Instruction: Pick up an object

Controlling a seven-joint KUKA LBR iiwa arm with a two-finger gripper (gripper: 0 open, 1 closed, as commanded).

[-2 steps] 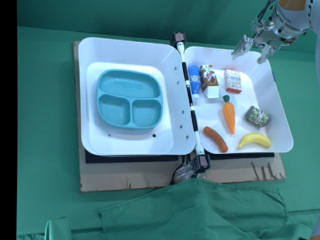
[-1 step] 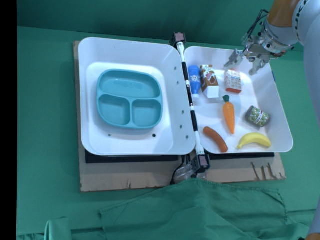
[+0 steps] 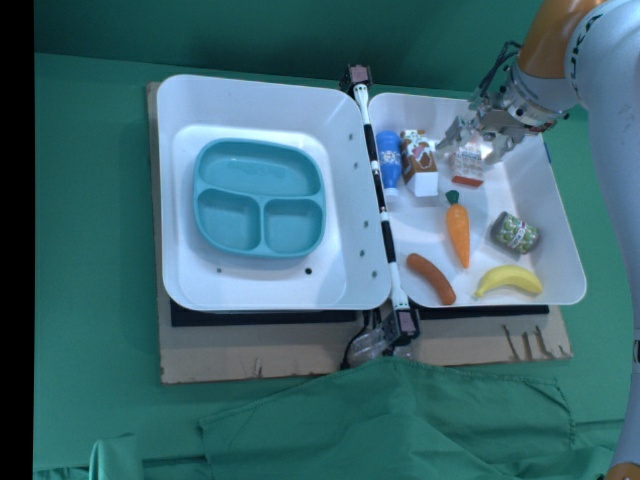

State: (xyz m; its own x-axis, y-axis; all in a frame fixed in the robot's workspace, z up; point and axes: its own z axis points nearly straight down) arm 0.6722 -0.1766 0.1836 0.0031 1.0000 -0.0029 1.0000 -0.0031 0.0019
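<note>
As we sweep rightward past the teal three-compartment plastic plate (image 3: 260, 197), the grey two-finger gripper (image 3: 478, 144) hangs in the right bin's (image 3: 565, 268) far corner, clamped on a small clear plastic carton with a red base (image 3: 469, 164). Looks light, thin-walled, squashable; grip its flat sides. It stands upright, long axis vertical.

Readable text: I can make out none from this camera.
Blue bottle (image 3: 389, 162): I see white marks on its label, too small to read.
Small carton (image 3: 419, 155): printed pictures, no legible words.
Can (image 3: 514, 233): green patterned wrap, lettering blurred.
Arm (image 3: 600, 28): no legible marking.
</note>
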